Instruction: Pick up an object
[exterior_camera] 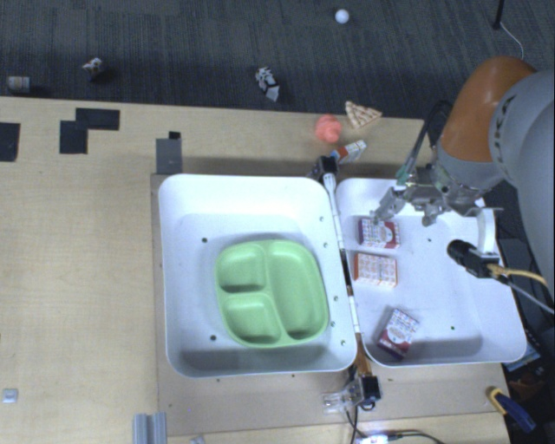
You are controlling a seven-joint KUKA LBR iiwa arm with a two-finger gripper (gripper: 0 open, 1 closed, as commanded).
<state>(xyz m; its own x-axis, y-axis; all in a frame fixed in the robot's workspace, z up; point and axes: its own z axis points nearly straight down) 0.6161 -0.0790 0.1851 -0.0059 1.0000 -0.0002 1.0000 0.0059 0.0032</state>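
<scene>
**Arm over the right bin, above three small packets**

In the camera view, a wooden table (78, 286) carried two shallow white bins side by side. The left bin (186, 217) held a light green divided plate (271, 290) with three compartments, lying flat near the middle of the bin floor.

The right bin (494, 321) held three small packets. One red and white packet (378, 233) lay near the bin's far left corner. A second packet (376, 270), pale with rows of small red marks, lay just in front of it, close to the wall shared with the left bin. A third packet (397, 332), red and white with a dark edge, lay tilted near the bin's front left corner, well apart from the other two.

The grey arm (520, 130) with its orange band (477, 113) reached in from the right, over the far part of the right bin. The gripper (408, 202) hung just beside the first packet, on its far right side. Whether the fingers were apart or together could not be told, and nothing was seen between them.

Beyond the bins, on the far edge of the table, lay a pink ball (328, 129), a tan wedge-shaped thing (362, 114) and a small tube (350, 152). Black tape marks (87, 128) sat on the table to the far left. A small white ball (342, 16) lay on the dark floor (191, 43) behind.
</scene>
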